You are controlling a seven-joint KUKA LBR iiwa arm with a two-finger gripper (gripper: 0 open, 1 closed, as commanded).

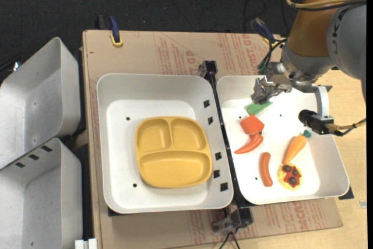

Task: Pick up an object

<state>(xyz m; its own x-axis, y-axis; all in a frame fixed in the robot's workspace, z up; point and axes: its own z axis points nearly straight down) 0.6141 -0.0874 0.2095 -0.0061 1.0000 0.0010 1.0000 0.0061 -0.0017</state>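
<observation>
Right bin, smooth white plastic, nearest corner: flat yellow pizza-like slice with dark red blobs; glossy red sausage, cylindrical, just left of it. Carrot, orange, tapered, green tip. Curved red chili touching a blocky red pepper piece. Farther back: green flat piece, partly covered by the gripper directly above; fingers hard to make out, state cannot be told. Left bin: 1 matte yellow plate, 3 compartments, rounded corners. Brown cardboard sheet beneath both bins, red print. Arm's orange band cut off at right.
</observation>
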